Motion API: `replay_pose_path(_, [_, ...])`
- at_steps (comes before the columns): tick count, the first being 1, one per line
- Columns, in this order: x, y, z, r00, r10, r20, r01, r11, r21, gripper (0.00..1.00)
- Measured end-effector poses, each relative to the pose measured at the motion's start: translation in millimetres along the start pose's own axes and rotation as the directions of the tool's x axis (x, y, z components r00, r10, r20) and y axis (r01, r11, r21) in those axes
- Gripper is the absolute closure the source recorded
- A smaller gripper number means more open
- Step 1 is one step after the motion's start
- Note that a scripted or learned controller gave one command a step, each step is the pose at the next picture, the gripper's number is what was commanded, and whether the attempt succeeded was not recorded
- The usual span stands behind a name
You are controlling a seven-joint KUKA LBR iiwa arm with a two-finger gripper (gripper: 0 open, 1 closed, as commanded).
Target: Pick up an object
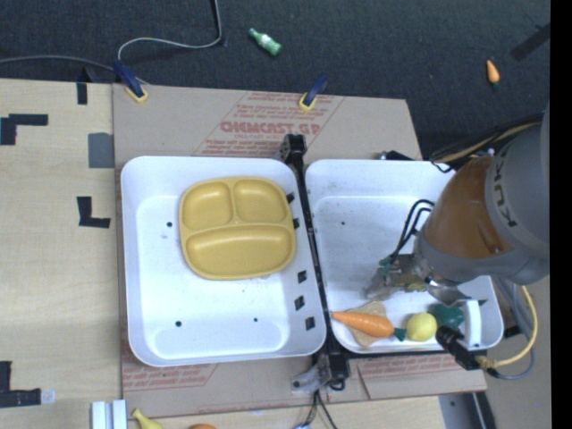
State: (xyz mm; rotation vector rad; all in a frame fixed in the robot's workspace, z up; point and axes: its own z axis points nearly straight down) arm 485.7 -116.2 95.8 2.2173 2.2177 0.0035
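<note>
Two white bins side by side. Left bin (147,266) holds a yellow divided plate (238,226) at its 12 o'clock half. Right bin (357,186) has a carrot (362,322), tan wedge (370,333), yellow lemon (423,327) and teal item (450,315) along its 6 o'clock edge. Gripper (386,280) sits just at 12 o'clock of the carrot, not gripping anything visible; jaw spread cannot tell.

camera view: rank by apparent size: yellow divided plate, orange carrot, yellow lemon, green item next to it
Largest to smallest, as they look in this view:
1. Yellow divided plastic plate, in the left white bin
2. Orange carrot
3. Round yellow lemon
4. Small green item: partly hidden and about lemon-sized, so this last ranking is unsure.
</note>
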Motion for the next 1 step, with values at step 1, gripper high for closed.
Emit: replay_pose_path(1, [68.3,-1.3,-88.4,1.000,-0.001,-0.003,0.001,1.000,0.007,1.00])
